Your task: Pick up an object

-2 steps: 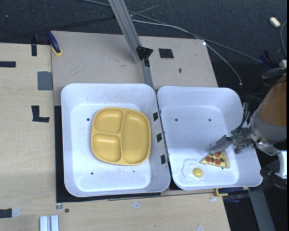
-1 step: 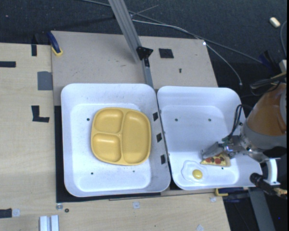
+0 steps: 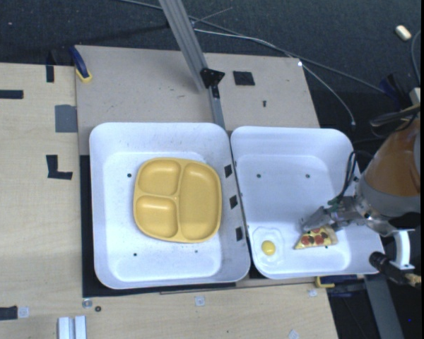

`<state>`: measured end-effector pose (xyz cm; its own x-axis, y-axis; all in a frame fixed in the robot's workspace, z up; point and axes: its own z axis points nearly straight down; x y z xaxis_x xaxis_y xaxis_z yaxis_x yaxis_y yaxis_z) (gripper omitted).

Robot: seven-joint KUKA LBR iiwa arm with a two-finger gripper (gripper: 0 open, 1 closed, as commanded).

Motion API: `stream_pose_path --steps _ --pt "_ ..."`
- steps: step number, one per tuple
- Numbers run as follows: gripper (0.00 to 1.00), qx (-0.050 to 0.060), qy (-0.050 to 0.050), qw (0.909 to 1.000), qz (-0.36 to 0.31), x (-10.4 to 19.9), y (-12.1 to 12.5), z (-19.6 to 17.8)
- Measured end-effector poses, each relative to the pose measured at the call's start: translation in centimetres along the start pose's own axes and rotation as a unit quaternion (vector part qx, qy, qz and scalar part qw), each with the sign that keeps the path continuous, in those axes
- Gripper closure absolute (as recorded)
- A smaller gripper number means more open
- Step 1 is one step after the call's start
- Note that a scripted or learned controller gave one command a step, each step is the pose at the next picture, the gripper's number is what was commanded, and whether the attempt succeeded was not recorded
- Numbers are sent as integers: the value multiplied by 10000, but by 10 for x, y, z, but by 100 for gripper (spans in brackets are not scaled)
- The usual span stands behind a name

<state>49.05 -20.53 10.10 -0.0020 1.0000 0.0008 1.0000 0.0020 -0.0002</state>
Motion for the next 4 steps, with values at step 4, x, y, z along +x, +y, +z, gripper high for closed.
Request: stream_pose_path --steps 4 --pt "100 3 1 10000 -16 30 23 -112"
